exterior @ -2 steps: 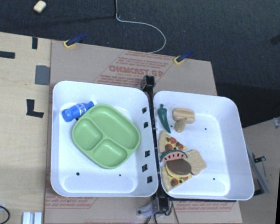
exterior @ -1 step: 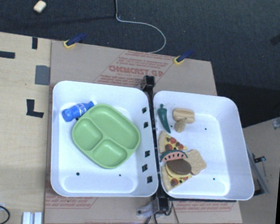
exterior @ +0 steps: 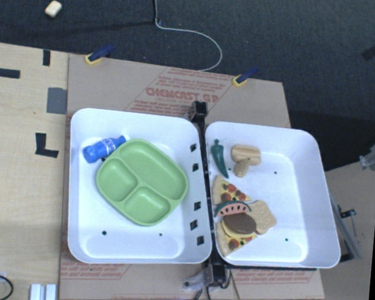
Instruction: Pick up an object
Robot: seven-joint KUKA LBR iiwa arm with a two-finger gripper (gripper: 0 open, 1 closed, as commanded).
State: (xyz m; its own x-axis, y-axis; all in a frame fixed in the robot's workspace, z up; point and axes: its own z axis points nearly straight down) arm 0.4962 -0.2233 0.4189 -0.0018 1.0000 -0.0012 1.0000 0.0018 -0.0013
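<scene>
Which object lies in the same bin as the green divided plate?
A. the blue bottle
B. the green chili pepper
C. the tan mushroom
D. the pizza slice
A: the blue bottle lies by the upper left edge of the green divided plate in the left bin, while the other three things lie in the right bin.

Red print on the cardboard sheet (exterior: 180, 92) appears upside down and too blurred to read.
</scene>
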